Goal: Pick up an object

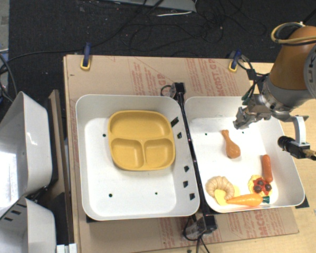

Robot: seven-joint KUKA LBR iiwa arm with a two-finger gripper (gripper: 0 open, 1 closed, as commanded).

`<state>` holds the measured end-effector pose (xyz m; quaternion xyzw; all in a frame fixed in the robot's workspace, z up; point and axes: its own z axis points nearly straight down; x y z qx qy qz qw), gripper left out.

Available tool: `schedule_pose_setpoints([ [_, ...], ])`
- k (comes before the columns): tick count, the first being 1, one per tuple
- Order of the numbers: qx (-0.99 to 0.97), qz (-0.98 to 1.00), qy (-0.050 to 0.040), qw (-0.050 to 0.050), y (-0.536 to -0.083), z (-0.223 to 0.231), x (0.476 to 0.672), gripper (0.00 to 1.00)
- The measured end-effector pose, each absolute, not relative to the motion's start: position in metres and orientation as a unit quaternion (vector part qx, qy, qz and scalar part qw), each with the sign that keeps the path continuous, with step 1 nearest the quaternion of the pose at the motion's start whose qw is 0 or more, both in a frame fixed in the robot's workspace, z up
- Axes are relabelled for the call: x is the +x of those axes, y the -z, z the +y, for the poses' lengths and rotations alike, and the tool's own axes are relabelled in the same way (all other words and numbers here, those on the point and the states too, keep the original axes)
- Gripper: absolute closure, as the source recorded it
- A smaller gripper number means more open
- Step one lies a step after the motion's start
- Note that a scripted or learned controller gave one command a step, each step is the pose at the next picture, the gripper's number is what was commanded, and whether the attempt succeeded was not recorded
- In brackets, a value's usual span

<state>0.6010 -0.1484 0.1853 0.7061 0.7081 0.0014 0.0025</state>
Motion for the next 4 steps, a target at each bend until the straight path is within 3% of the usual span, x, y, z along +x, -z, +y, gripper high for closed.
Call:
schedule_pose_setpoints([
  [1,0.706,0.708,-0.0010,0.002,-0.215,-0.148,0.602,1.00],
  [4,0.705,0.709,0.0001,-0.001,-0.245,0.000,0.563,1.00],
])
